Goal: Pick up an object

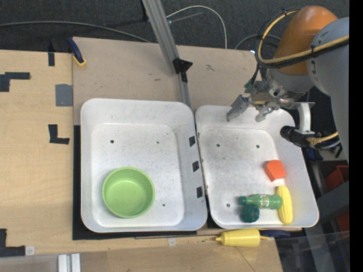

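My gripper (pixel 250 111) hangs open over the back edge of the right bin (pixel 238 146), its two grey fingers spread apart with nothing between them. Toward the bin's front right lie an orange block (pixel 274 170), a yellow banana-shaped toy (pixel 285 203), a green bottle (pixel 261 201) on its side and a dark green block (pixel 249 212). All of these sit well in front of the gripper, apart from it.
The left bin (pixel 136 129) holds a green bowl (pixel 128 192) at its front left. A yellow bottle (pixel 240 238) lies on the bench just outside the right bin's front edge. A grey metal pole (pixel 164 33) slants down behind the bins.
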`<state>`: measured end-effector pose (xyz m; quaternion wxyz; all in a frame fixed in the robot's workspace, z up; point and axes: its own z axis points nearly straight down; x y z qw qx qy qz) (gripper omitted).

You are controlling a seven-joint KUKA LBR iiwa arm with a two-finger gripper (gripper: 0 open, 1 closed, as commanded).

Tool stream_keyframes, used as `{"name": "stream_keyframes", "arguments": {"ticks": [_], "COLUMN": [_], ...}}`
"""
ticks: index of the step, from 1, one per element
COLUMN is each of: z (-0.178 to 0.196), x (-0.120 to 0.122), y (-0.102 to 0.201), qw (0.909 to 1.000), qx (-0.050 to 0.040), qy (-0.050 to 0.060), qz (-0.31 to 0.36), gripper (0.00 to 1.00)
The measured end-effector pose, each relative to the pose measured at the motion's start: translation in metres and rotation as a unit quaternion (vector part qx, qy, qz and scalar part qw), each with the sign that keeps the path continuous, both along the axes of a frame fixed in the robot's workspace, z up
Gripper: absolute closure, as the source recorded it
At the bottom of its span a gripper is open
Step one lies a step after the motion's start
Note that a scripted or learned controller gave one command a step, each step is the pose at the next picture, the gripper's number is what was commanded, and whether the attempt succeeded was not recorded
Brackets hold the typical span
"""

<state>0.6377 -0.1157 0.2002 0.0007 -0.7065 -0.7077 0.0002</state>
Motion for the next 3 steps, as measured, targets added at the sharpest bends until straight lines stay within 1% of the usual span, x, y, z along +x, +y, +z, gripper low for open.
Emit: {"name": "stream_keyframes", "arguments": {"ticks": [1,2,3], "z": [0.000,-0.064,-0.114], "x": [0.000,-0.001,-0.001], "y": [0.000,0.007,0.007], "qw": [1.0000,1.0000,1.0000], "qx": [-0.0001,-0.0004,-0.0016], "qy": [0.000,0.003,0.000], "qz": [0.000,0.001,0.001], "gripper": [0.00,0.00,0.00]}}
